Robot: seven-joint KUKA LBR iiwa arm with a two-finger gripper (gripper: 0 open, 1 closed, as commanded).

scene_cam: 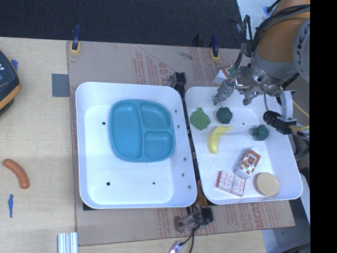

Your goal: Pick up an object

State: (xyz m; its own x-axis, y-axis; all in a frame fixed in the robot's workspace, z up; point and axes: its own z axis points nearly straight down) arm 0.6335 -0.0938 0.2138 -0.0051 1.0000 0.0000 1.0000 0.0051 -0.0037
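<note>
Altogether three broccoli florets (199, 118), one banana (216, 139)

A divided plate (142, 129) lies in the left bin (87, 141). In the right bin (292, 157), a banana (217, 138) sits centre, broccoli (200, 118) at its upper left, a round cookie (267, 184) lower right.

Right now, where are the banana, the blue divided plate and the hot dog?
banana (217, 138): camera view, middle of its yellow body.
blue divided plate (124, 130): camera view, its large left compartment.
hot dog (17, 173): camera view, midway along its length.
</note>
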